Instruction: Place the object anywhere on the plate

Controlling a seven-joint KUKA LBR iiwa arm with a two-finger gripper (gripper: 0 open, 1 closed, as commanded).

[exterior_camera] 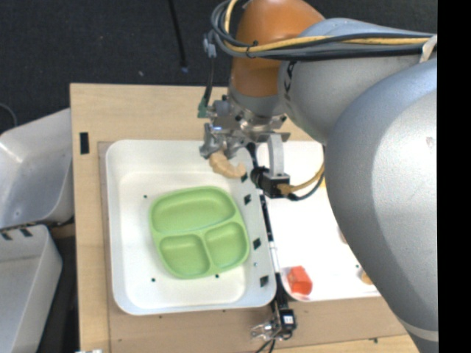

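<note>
Landmark is the green plate (199, 232), three compartments, one long and two small, sitting flat in the left white bin (125, 197). Nearest the camera, past the plate's near right corner, a small orange-red object (298, 279) lies at the near left corner of the right white bin (316, 234). It's well apart from the plate, with the bin walls between them. A bit of dark clip and wire hardware (276, 323) sits on the wooden bench (147, 101) just in front of that, at the seam where the two bins meet. The plate has nothing on it that I can make out. Beyond the plate's far right corner, my gripper (224, 151) hangs over the far edge of the left bin, close to the divider. A tan, lumpy object (228, 167) sits right under my fingertips, just beyond the plate's far rim and off the plate. It looks pinched between my fingers, so I'm calling it grasped, though the linkage hides part of the contact. Whether it's lifted off the bin floor or touching it, I can't tell. Further back from the plate, my orange wrist band (268, 43) and the cable loop (228, 28) sit above the gripper, and my grey arm (383, 160) covers most of the right bin.
</note>
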